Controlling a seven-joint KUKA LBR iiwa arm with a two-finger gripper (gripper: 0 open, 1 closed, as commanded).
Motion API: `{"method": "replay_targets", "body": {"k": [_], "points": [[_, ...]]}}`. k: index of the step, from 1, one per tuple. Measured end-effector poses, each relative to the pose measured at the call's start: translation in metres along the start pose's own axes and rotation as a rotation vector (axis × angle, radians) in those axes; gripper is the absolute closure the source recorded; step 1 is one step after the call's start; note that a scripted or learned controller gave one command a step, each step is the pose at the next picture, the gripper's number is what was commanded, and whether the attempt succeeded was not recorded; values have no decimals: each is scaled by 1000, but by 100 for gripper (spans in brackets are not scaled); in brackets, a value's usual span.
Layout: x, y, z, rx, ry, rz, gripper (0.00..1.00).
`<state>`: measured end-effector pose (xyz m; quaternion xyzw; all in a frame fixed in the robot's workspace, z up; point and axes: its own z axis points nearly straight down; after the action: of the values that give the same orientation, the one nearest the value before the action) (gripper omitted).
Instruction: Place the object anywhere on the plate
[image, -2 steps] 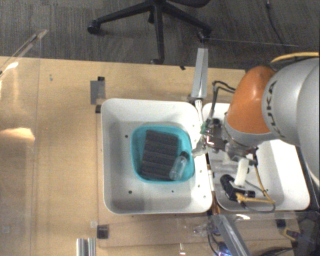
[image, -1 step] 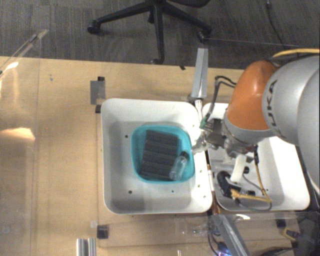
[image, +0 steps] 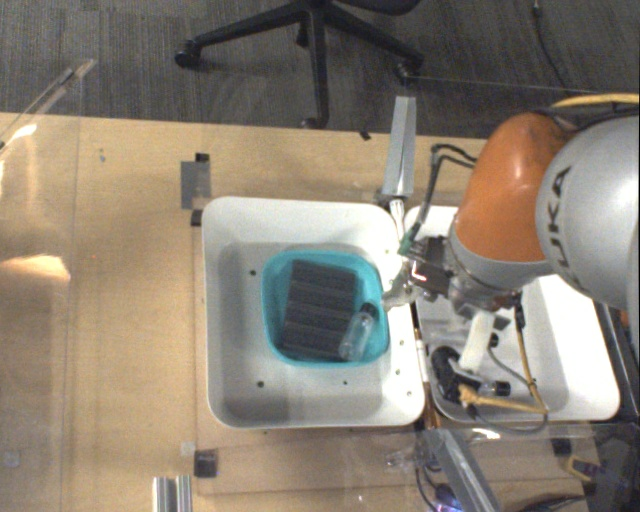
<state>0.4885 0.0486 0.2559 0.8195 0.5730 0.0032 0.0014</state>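
A small clear plastic vial (image: 358, 333) lies tilted on the lower right part of one square teal plate (image: 275, 290), across the edge of a dark ridged insert (image: 315, 308). Two white bins sit side by side; the plate rests in the left bin (image: 230, 390). The arm (image: 520, 200) covers most of the right bin (image: 585, 390) and hides the gripper.

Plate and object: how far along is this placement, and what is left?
Looks done: the small clear object lies on the dark insert of the teal plate, near its right edge, in the left bin. In hand: nothing visible; the arm sits over the bins' divide, beside the plate. Left: probably just retreating.
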Motion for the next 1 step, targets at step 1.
{"method": "replay_targets", "body": {"k": [1], "points": [[-1, 0, 13, 4, -2, 64, 0]]}}
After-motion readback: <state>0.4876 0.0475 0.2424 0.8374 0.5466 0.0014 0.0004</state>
